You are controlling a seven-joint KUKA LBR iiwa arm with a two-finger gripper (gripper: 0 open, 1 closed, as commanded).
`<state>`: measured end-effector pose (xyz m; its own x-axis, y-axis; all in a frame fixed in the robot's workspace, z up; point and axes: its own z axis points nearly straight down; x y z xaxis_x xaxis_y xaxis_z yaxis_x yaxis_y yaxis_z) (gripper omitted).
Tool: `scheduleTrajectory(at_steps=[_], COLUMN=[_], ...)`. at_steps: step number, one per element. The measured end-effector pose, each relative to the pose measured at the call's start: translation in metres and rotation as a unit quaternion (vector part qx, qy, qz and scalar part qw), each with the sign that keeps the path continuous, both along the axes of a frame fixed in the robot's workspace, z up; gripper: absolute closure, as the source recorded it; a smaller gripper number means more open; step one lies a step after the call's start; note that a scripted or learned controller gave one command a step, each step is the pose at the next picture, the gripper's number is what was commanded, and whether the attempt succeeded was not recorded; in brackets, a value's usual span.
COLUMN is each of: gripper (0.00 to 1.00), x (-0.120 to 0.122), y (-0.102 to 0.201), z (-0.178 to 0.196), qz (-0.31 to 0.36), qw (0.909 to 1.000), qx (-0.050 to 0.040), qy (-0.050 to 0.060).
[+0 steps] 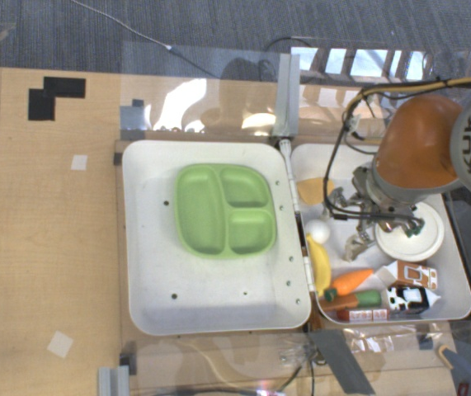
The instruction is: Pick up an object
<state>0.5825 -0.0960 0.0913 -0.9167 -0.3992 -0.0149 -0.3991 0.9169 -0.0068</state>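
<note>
Pick not yet done, as far as the view shows: nothing is lifted. The arm (421, 143) hangs over the right bin (464, 304), claw (365, 239) low among the contents. All objects lie in that bin: white ball (320, 233), banana (321, 264), carrot (352, 282), white lid (410, 235), and a printed carton (412, 288) at the near edge. The left bin (148, 304) holds 1 green tray (223, 209). Claw state: cannot tell, cables and wrist hide it. It sits just left of the lid, near the ball; contact with either is unclear. Remaining: grip and lift.
</note>
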Motion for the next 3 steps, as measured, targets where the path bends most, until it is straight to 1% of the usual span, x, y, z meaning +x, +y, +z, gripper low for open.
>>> scheduleTrajectory(at_steps=[1,2,3], gripper=[0.00,0.00,0.00], x=[0.013,0.011,-0.028], y=[0.013,-0.055,-0.064], z=[0.000,-0.001,-0.001], qz=[-0.081,-0.126,-0.205], qw=[0.9967,0.9921,0.9789], qx=[0.0011,0.0004,0.0026], qy=[-0.001,-0.001,-0.002])
